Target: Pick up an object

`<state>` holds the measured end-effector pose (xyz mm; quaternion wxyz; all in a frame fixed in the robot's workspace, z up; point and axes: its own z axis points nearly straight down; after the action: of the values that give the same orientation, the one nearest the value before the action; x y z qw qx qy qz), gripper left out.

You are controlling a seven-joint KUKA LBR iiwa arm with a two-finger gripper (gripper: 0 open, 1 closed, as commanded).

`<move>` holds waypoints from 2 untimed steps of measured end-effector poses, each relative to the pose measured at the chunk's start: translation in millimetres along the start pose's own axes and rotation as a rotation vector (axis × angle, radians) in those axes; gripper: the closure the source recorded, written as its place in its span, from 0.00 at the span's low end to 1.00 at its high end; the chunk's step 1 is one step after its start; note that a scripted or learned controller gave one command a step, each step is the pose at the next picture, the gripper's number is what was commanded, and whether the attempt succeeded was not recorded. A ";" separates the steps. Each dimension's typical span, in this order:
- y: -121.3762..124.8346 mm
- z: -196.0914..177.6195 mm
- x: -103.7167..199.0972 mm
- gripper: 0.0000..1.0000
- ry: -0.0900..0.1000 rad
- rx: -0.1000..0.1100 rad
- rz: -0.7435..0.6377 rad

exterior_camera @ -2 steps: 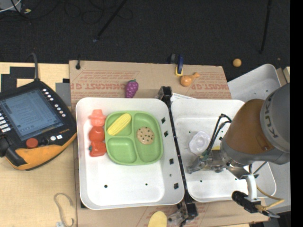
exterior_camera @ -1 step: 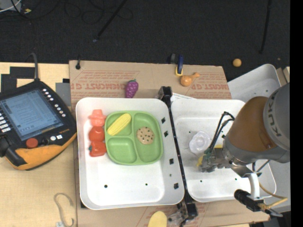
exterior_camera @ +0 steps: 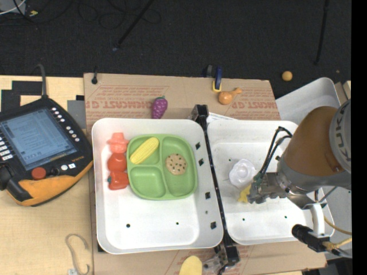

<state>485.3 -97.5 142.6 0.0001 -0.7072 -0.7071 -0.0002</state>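
Gripper (exterior_camera: 259, 191) sits low in the right bin (exterior_camera: 275, 234), beside a yellow object (exterior_camera: 244, 196) on the bin floor and just below a clear cup (exterior_camera: 241, 172); finger spread and any hold cannot be told. Left bin (exterior_camera: 149, 234) carries a green tray (exterior_camera: 150, 183) with corn (exterior_camera: 143, 149) and a cookie (exterior_camera: 176, 164); a red figure (exterior_camera: 117, 162) lies against the tray's left edge.
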 end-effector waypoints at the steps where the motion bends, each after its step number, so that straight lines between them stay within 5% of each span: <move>1: -0.6 -42.7 -5.0 1.00 -0.001 -0.001 0.001; 2: 0.2 -87.2 -5.8 1.00 -0.001 -0.002 0.000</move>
<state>485.5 -103.4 229.8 -0.0009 -0.7072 -0.7070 -0.0008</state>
